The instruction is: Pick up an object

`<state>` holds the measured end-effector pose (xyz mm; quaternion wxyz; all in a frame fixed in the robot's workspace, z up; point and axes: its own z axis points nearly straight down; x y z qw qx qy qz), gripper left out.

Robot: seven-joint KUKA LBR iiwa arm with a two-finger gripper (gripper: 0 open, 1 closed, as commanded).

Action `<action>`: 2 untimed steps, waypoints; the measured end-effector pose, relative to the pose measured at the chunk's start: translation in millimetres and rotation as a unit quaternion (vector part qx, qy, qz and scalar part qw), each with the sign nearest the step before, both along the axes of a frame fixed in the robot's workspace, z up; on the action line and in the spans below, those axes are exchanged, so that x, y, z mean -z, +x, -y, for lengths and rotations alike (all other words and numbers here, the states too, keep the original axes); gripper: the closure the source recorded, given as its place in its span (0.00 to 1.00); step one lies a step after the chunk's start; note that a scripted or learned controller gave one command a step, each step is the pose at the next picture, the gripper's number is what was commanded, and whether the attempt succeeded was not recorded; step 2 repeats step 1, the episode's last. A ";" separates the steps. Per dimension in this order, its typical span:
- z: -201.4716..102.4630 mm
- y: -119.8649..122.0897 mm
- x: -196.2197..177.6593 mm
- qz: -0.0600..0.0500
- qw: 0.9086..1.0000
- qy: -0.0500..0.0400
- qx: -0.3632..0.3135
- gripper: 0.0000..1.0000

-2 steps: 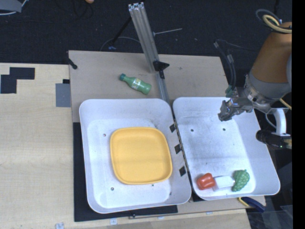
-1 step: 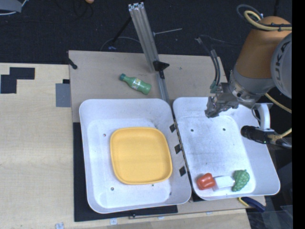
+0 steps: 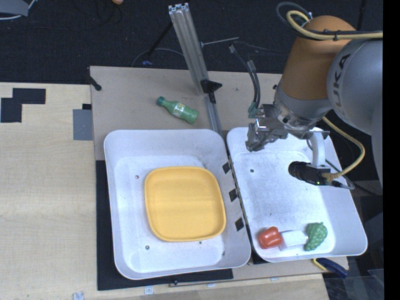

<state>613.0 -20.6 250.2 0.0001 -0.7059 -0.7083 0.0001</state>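
Standing by the bench here; the grey arm [image 3: 359, 83] is reaching in over the right bin [image 3: 281, 195], and the gripper [image 3: 255, 141] is hanging above that bin's far left corner, close to the rim. From where I'm looking I honestly can't tell if the gripper is spread or pressed together, and I'm not seeing anything pinched in it. The stuff to grab is sitting at the near end of the same bin, well apart from the gripper: a red toy vegetable [image 3: 269, 237], a small white piece [image 3: 291, 237] right beside it, and a green bumpy toy [image 3: 315, 235] touching the white piece's other end; all three are lining up in a row along the near wall. The left bin [image 3: 125, 161] is holding a yellow plate [image 3: 184, 203] lying flat, roughly in the middle. A little green bottle [image 3: 177, 109] is lying on its side on the bench [image 3: 125, 99] behind the left bin, outside both bins; a metal bar [image 3: 189, 42] is slanting up between the two bins at the back.
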 end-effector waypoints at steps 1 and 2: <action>-56.6 8.6 16.1 -0.001 1.000 0.000 0.000 1.00; -56.6 8.6 16.1 -0.001 1.000 0.000 0.000 1.00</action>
